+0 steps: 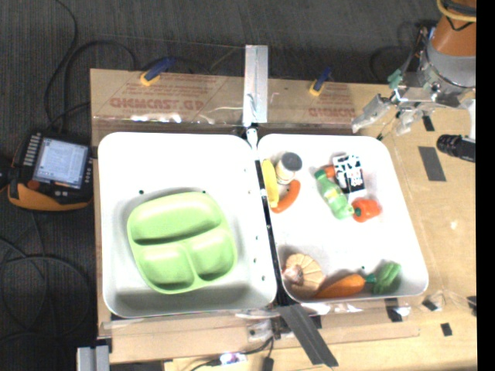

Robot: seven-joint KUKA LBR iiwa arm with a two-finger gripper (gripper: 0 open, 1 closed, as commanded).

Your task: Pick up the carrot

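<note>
Carrot [343, 286] lies at right bin's [402, 207] near edge. Hand [379, 120] sits over tabletop's far right corner, fingers spread wide, holding nothing.

Dark grey carpet floor [155, 22] surrounds the bench on the far and left sides. Black cables [58, 99] trail across the carpet, left of the bench. Bench top [448, 230] is light brown board, bare to the right of the bins, with strips of black tape stuck on it. A handheld control pendant [50, 168], lit screen, orange-and-black casing, lies on the carpet just left of the bench. Clear plastic sheet [193, 91] covers the bench's far edge, held by two yellow-and-blue clamps [155, 69]. Light is even, soft shadows.
</note>
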